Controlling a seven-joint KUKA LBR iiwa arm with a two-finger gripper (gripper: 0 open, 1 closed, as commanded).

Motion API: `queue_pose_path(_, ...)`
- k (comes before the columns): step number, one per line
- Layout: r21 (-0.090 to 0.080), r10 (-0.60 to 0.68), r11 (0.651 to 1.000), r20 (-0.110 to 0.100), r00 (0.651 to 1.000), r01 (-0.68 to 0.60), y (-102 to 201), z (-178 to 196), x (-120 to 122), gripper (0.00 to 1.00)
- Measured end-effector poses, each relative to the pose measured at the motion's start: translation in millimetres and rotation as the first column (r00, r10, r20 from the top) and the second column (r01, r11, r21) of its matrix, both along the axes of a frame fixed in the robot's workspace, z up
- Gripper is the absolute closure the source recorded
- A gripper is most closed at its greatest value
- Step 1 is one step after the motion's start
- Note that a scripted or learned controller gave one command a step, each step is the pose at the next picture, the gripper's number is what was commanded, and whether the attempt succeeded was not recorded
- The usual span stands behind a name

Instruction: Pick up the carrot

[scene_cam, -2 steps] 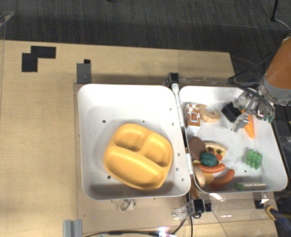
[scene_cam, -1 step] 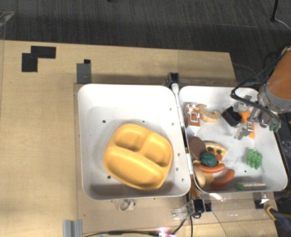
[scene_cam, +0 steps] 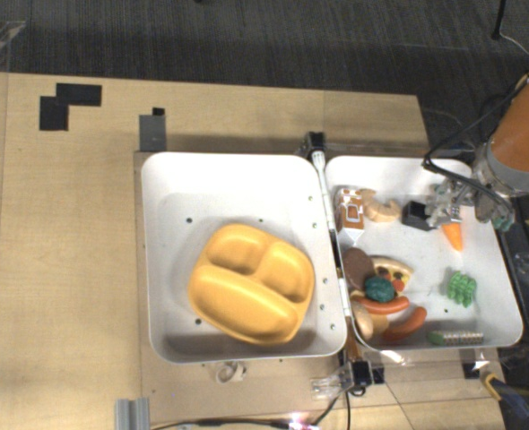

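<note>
The wooden bench (scene_cam: 58, 267) has a pale grain and carries black square marks near its far left. On it the left bin (scene_cam: 170, 186), smooth white plastic with rounded corners, holds a big glossy yellow bread-shaped lump (scene_cam: 251, 280) with three rounded lobes. Across the divider, the right bin (scene_cam: 498, 316) is crowded along its left side: a small brown and white box (scene_cam: 352, 210), a beige piece (scene_cam: 383, 210), a dark brown oval (scene_cam: 358, 263), a pizza slice (scene_cam: 392, 272), a teal knobbly ball (scene_cam: 379, 288) and red sausages (scene_cam: 399, 319). A bumpy green block (scene_cam: 462, 288) and a dull green strip (scene_cam: 455, 336) lie further right. The carrot (scene_cam: 453, 236), a small orange cone, hangs point down directly under the gripper (scene_cam: 450, 211), apparently pinched between its fingers, just beside a black block (scene_cam: 416, 213)
</note>
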State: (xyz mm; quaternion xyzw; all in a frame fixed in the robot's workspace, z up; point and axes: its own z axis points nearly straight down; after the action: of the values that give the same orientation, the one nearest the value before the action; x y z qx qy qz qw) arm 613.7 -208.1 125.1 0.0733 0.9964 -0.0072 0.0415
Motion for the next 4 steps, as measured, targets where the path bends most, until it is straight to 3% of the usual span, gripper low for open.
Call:
queue_pose_path(1,0.001,0.000,1.000,-0.003,1.000,0.000,0.3,-1.4,-0.7,0.00)
queue_pose_path(2,0.014,0.120,0.993,-0.064,0.991,-0.119,3.0,-34.3,8.8,0.00)
queue_pose_path(3,0.015,0.223,0.975,-0.067,0.972,-0.222,3.1,-35.9,-25.1,0.00)
queue_pose_path(4,0.017,0.078,0.997,-0.064,0.995,-0.077,3.4,-35.2,-49.8,0.00)
